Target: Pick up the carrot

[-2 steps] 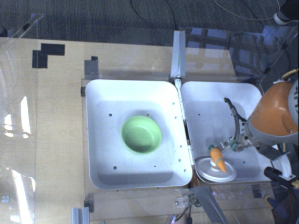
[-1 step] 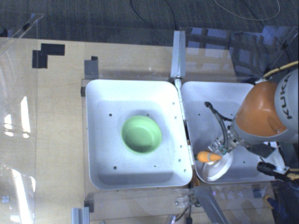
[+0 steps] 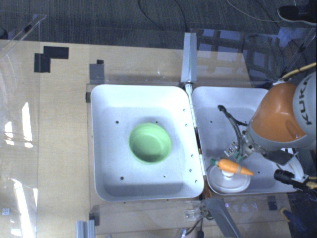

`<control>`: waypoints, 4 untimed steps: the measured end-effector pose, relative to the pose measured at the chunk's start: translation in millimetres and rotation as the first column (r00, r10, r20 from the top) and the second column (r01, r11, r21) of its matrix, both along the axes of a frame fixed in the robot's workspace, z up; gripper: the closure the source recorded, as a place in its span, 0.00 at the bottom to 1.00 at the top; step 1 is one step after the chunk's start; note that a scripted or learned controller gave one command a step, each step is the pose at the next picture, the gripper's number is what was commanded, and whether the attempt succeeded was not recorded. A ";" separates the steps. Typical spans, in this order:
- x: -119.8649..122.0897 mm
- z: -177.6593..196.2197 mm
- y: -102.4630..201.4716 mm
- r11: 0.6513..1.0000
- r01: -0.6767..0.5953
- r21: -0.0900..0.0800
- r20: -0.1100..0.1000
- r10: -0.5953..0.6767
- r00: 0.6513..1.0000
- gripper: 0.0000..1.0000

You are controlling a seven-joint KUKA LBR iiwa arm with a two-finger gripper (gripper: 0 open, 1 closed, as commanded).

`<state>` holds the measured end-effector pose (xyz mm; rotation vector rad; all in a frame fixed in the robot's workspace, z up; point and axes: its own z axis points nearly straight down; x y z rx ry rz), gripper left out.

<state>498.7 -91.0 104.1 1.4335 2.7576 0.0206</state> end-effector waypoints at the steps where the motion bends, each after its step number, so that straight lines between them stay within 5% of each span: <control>1: 11.2 113.6 92.4 0.984 -0.181 0.003 -0.025 0.181 0.983 1.00; 2: 11.1 113.5 92.3 0.984 -0.180 0.003 -0.025 0.180 0.983 0.00; 3: -10.1 80.9 42.3 0.995 0.097 0.004 -0.030 -0.097 0.995 0.00; 4: -9.9 38.3 -45.8 0.974 0.227 0.004 -0.030 -0.227 0.973 0.00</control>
